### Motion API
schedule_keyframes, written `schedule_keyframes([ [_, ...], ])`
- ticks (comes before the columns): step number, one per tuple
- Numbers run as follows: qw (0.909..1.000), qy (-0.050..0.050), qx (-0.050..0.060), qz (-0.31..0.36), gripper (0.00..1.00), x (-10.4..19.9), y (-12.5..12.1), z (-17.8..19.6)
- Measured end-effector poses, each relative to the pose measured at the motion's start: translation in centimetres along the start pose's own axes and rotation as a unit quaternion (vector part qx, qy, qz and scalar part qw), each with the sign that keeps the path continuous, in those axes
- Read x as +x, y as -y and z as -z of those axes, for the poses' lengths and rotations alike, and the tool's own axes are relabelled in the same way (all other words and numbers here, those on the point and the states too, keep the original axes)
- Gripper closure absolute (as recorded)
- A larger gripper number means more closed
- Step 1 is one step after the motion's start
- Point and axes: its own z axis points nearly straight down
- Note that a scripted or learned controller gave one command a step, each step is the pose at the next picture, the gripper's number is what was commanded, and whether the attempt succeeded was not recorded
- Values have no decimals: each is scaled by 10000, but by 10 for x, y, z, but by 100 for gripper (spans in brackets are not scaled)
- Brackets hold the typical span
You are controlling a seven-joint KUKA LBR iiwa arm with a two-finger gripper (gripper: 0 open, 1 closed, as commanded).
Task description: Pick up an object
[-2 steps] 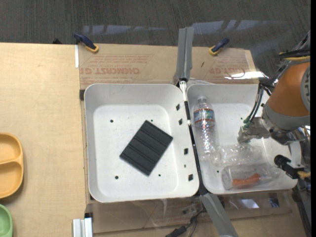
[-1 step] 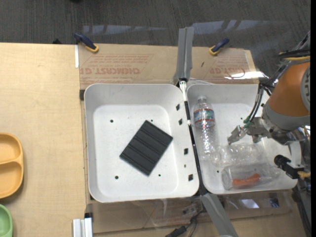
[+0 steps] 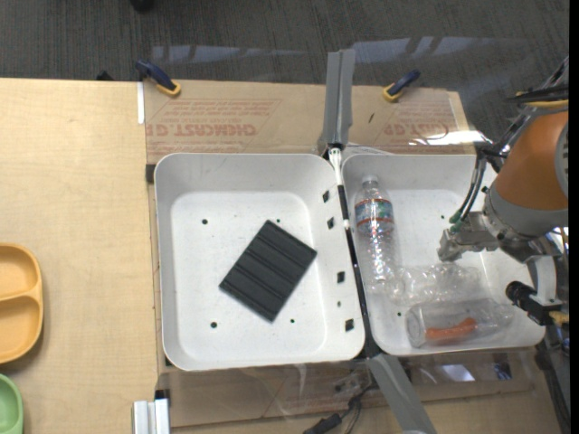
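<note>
We're looking down on the right bin (image 3: 425, 177): the gripper (image 3: 455, 243) hangs over its right side, and we cannot tell how it's set. A water bottle (image 3: 375, 231) lies along that bin's left wall, crumpled clear plastic (image 3: 432, 287) beside it. A black ribbed pad (image 3: 269, 269) lies in the neighbouring left bin (image 3: 181, 242).

The arm (image 3: 532, 174) leans in from the right over the right bin (image 3: 412, 174), orange band uppermost, wrist bent down, its gripper (image 3: 455, 242) low above the bin's right half.
</note>
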Motion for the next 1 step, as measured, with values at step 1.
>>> schedule_keyframes([
  [1,10000,-1,1,-1,0,0,0,0],
])
